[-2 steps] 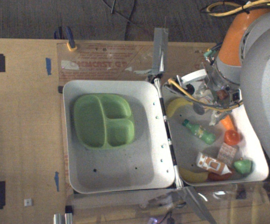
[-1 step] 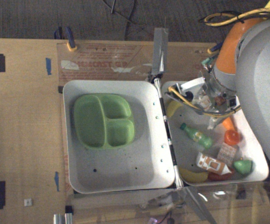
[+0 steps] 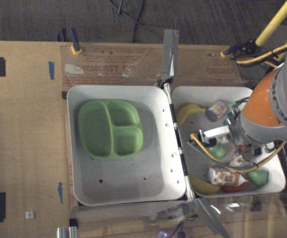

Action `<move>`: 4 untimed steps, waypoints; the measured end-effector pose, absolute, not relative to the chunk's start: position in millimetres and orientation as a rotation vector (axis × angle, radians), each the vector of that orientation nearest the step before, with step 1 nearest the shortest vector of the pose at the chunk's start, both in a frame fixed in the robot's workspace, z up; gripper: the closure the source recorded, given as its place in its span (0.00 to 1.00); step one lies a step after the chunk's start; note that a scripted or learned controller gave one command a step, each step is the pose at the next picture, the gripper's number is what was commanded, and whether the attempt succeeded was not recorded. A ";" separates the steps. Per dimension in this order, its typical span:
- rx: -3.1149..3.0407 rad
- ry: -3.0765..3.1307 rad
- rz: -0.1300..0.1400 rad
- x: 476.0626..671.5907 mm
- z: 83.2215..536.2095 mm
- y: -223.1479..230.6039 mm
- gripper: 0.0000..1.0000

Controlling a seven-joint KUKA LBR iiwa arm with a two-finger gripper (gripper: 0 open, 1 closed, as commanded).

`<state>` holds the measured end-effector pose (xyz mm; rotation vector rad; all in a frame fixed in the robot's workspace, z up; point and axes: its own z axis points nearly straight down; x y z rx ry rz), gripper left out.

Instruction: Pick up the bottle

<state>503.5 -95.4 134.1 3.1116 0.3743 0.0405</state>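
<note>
1. The gripper (image 3: 237, 150) hangs low over the bin on the view's right (image 3: 203, 92), near its middle. The wrist and cabling cover it from above, so I cannot tell whether it is open or closed, and nothing can be seen held in it.
2. Above it rises the grey arm (image 3: 265, 108) with its orange band, coming in from the view's right.
3. The bottle (image 3: 216, 110), as far as it can be made out, is the small grey-ended thing lying tilted near the far edge of this bin. It is apart from the gripper and free of it.
4. Just beside the bottle, towards the middle wall, lies a yellow banana (image 3: 187, 114).
5. Along the near edge of the same bin lie a second yellow piece (image 3: 202, 185), a white and orange carton (image 3: 222, 174), a red thing (image 3: 234, 187) touching the carton, and a green lump (image 3: 258, 176) near the corner.
6. The other bin (image 3: 123, 180) holds a green divided plate (image 3: 111, 128), set towards its far left part.
7. Both bins sit side by side on a pale brown bench (image 3: 24, 133).
</note>
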 end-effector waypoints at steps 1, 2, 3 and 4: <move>3.118 0.321 0.043 519.1 92.4 -105.2 0.00; 3.123 0.318 0.022 514.8 99.8 -105.1 1.00; 3.112 0.443 -0.004 571.9 229.1 -125.7 1.00; 3.126 0.320 -0.003 580.5 381.1 -128.4 1.00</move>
